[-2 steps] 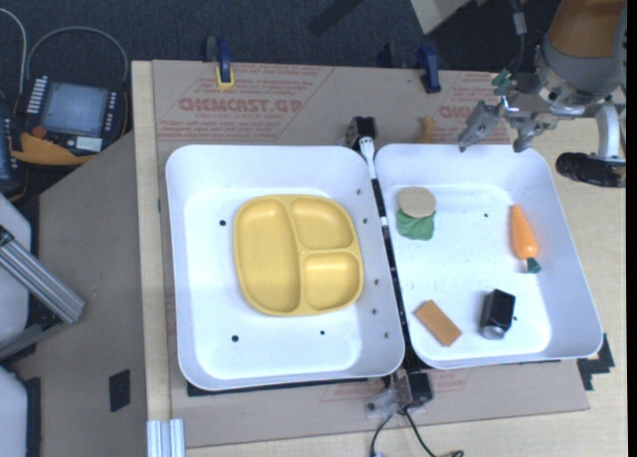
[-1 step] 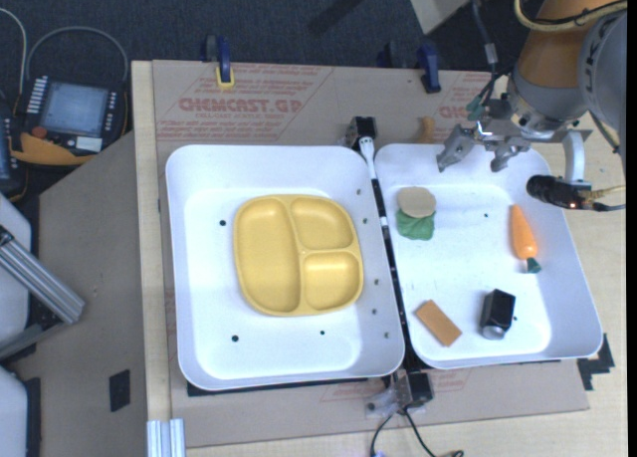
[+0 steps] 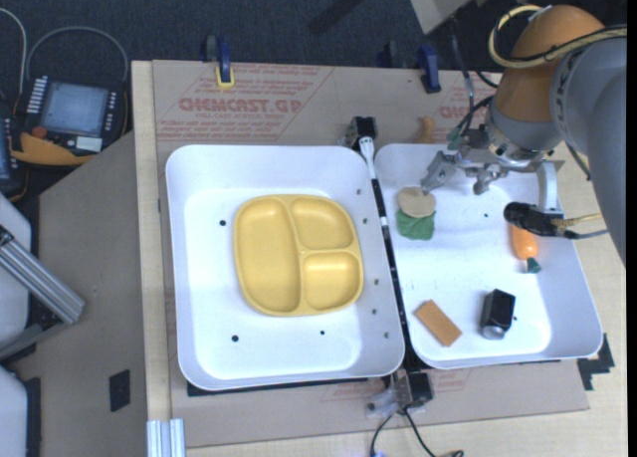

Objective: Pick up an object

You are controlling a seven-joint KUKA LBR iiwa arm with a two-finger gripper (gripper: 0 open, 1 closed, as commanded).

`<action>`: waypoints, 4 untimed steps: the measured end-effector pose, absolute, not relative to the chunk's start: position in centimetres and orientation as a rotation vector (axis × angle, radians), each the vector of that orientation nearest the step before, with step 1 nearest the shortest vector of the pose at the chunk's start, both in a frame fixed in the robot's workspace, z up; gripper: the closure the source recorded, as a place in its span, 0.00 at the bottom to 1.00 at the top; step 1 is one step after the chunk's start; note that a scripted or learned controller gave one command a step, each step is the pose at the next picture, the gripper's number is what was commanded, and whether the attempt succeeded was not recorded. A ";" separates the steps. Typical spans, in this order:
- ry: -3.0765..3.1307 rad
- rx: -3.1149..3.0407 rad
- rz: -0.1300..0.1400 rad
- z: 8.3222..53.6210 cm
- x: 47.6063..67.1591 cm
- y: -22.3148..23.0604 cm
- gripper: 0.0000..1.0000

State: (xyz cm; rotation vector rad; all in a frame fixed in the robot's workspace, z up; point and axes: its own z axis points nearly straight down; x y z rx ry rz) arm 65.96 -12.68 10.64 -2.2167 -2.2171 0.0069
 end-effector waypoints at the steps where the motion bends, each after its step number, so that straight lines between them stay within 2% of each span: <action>1: -2.224 -2.223 -0.004 8.8 66.2 -12.7 0.00; 2: -2.228 -2.227 -0.010 10.1 66.4 -12.7 1.00; 3: -2.224 -2.225 -0.004 16.3 65.9 -12.7 1.00; 4: -2.226 -2.226 -0.005 21.1 66.2 -13.5 1.00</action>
